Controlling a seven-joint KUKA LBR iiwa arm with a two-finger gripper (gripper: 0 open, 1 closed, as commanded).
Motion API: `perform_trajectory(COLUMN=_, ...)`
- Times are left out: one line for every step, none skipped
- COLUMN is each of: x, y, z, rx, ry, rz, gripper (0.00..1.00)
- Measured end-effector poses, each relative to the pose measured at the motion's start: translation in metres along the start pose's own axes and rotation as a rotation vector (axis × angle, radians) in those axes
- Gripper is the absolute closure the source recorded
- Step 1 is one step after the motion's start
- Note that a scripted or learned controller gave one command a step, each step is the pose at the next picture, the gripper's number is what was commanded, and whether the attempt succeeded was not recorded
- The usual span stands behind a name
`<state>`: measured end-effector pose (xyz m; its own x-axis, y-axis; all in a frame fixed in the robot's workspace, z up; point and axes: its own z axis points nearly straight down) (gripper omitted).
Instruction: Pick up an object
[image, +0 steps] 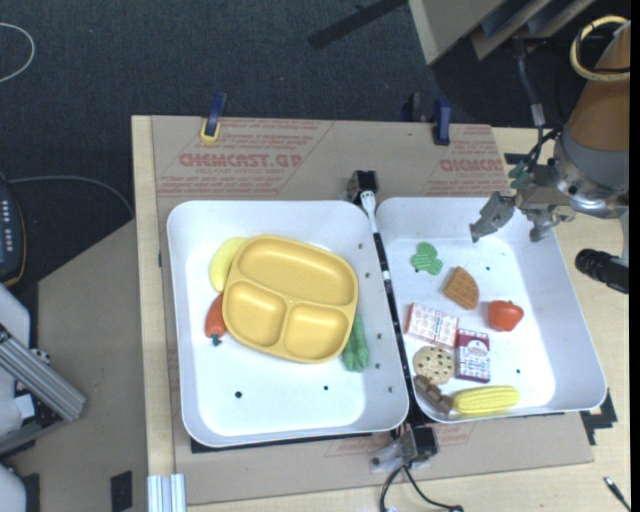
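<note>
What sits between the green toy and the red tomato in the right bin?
In the camera view, a brown toast-like piece lies between the green toy and the red tomato.

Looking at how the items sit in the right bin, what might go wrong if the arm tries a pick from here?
The cookie, red box, patterned box and corn lie packed together, so the gripper may nudge neighbours or catch two. The corn rests by the right bin wall, which might block a finger.

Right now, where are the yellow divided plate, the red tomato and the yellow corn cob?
yellow divided plate (290, 298), camera view, middle ridge.
red tomato (505, 315), camera view, its centre.
yellow corn cob (486, 400), camera view, mid-length.
</note>
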<state>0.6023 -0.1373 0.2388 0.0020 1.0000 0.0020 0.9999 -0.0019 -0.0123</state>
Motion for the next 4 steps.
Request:
perform_trajectory(x=0.0, y=0.002, z=-0.007, rx=-0.012, ry=-0.002, rz=-0.003, gripper=0.0)
perform_trajectory(x=0.009, y=0.0, z=0.053, rx=-0.005, ry=0.0, rz=-0.002, gripper=0.0)
perform_trajectory(x=0.007, y=-0.009, z=0.101, rx=-0.005, ry=0.0, rz=-0.001, gripper=0.0)
perform_trajectory(x=0.008, y=-0.01, z=0.155, rx=-0.005, ry=0.0, rz=-0.002, gripper=0.0)
